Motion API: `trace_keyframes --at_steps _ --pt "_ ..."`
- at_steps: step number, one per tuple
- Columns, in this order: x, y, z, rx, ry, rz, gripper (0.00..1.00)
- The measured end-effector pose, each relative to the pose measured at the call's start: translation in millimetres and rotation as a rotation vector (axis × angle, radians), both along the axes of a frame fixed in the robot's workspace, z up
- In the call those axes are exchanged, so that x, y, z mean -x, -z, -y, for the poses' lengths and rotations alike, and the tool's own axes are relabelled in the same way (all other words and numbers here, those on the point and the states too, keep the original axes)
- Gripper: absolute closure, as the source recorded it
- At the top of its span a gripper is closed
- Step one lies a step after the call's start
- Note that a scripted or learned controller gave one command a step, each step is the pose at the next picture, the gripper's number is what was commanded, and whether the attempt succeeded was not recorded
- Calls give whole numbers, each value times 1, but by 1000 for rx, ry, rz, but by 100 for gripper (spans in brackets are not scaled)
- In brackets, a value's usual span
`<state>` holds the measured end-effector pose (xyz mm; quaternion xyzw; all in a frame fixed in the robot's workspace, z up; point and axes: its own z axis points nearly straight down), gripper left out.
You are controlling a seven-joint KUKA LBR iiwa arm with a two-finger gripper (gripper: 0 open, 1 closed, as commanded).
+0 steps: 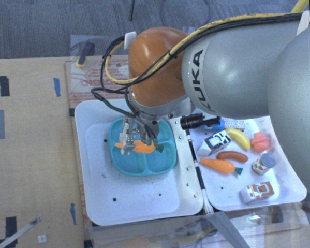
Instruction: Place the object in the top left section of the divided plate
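I see a smooth, shiny grey arm (245,64) with a glossy orange band (154,69). The blue divided plate (167,159) looks like smooth plastic. The white bins (97,201) look matt. The bench (32,153) looks like pale wood.
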<state>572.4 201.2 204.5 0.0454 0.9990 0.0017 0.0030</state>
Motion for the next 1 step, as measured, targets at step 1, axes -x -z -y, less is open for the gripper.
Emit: trace_keyframes --at_steps 1 --pt "2 -16 59 2 -27 -2 100"
